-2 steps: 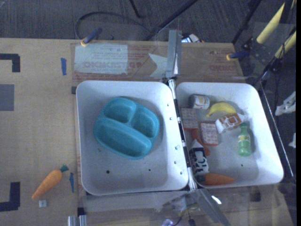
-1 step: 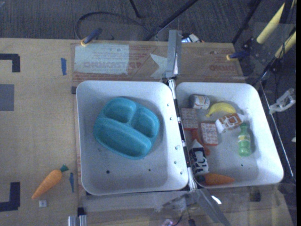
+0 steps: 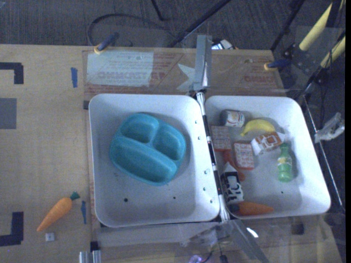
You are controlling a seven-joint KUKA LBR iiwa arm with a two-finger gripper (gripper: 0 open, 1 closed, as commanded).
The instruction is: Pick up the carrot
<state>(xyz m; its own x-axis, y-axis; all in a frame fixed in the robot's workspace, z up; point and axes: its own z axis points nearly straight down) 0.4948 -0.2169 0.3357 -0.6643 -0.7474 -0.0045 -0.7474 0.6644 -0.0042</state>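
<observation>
Wooden desk [image 3: 44, 147]: one carrot [image 3: 55, 213] lies off the left bin's [image 3: 109, 201] lower-left corner. A second carrot [image 3: 253, 207] lies just past its lower-right corner, inside the neighbouring bin [image 3: 312, 190]. The hand's grip cannot be told.

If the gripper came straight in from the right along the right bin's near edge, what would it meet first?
Likely the right bin's rim, if low enough; past it, the orange carrot lying by the near wall. Height is unclear from above.
</observation>
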